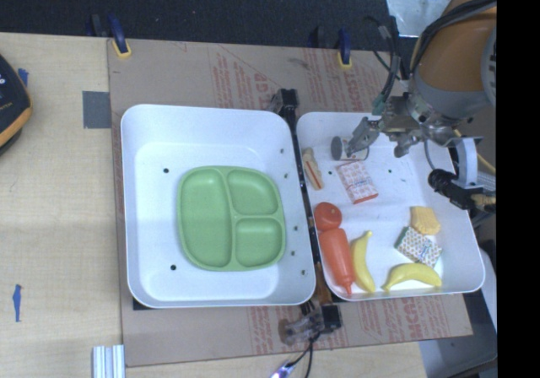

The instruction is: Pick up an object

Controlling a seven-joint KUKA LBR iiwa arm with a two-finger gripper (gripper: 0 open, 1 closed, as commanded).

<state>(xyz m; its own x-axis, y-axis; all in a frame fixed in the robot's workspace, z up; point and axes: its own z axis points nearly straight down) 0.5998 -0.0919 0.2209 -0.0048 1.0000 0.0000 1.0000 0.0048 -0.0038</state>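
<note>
Step in hand: approach, nothing lifted yet. The claw (381,137) hangs over the back part of the right bin (472,279), its two fingers spread wide with nothing between them.

Candidate objects, all in the right bin: a red-and-white packet (357,181) just in front of the claw; a small hot dog (312,169) against the left wall; a red tomato (327,215) touching the top of an orange carrot (337,258); a yellow banana (363,261) beside the carrot; a second banana (413,277) at the front; a patterned packet (418,245) and a cracker-like piece (424,219) near the right wall.

The left bin (135,199) holds a green divided plate (230,218).

Judgement: the red-and-white packet is nearest. The next move calls for a short shift toward the front of the bin, descent, then closing. The packet lies flat, so the fingers may slip over it.
</note>
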